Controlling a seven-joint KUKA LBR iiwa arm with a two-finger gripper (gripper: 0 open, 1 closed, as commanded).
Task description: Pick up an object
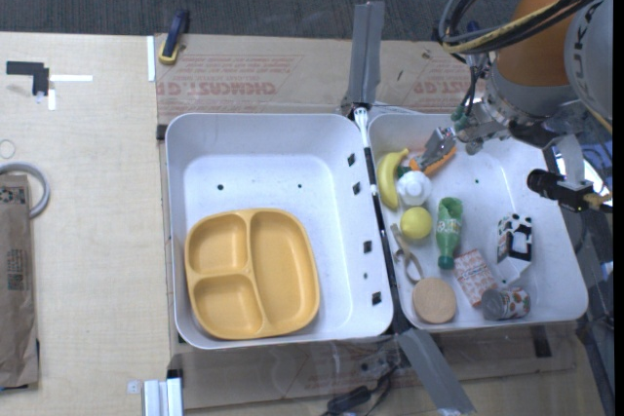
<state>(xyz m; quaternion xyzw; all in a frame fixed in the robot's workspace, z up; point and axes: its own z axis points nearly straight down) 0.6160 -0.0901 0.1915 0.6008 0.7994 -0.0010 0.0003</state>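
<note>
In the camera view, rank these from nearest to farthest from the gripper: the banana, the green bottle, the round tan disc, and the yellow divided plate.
From the gripper, at the right bin's far end:
1. banana, just left of it by the divider.
2. green bottle, mid-bin, below it.
3. round tan disc, at the bin's near edge.
4. yellow divided plate, in the left bin.

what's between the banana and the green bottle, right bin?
Camera view: a white-capped item and a yellow lemon-like ball lie between the banana and the green bottle.

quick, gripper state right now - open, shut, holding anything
gripper: low over the far end of the right bin, by the banana; whether it is open, shut or holding anything cannot be told.
</note>
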